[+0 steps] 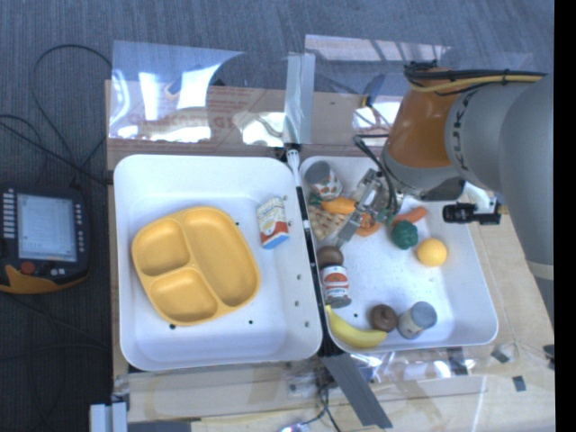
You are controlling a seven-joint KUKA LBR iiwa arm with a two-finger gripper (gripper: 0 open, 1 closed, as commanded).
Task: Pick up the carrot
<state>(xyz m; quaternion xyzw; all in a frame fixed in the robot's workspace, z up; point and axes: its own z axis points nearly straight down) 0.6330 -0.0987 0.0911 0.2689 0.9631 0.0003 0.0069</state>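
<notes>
Camera view. The grey arm with the orange band (pixel 423 133) reaches in from the right over the right shallow white bin (pixel 468 318). Its two-finger gripper (pixel 367 207) is down in the upper left part of that bin, among a cluster of small items. Whether it is released or clenched: cannot tell, since metal and clutter overlap there.

The task's thing, the small orange carrot (pixel 412 214), lies just right of the gripper, near the bin's upper middle, above a dark green round ball (pixel 404 235). Another orange piece (pixel 338 207) sits left of the gripper; what it is stays unclear.

Step judged: approach or descent, no grasp evident. Nothing seen held. The next move calls for centring on the carrot, clear of the green ball, before closing.

Also in the right bin: yellow lemon (pixel 432 253), yellow banana (pixel 355 331), small jar with a red label (pixel 336 286).

The left shallow white bin (pixel 148 340) holds a yellow three-compartment plastic tray (pixel 193 264) and a small carton (pixel 273 221). The bench stands on grey carpet (pixel 270 12); a pendant with a screen (pixel 43 237) lies on the floor at left.
</notes>
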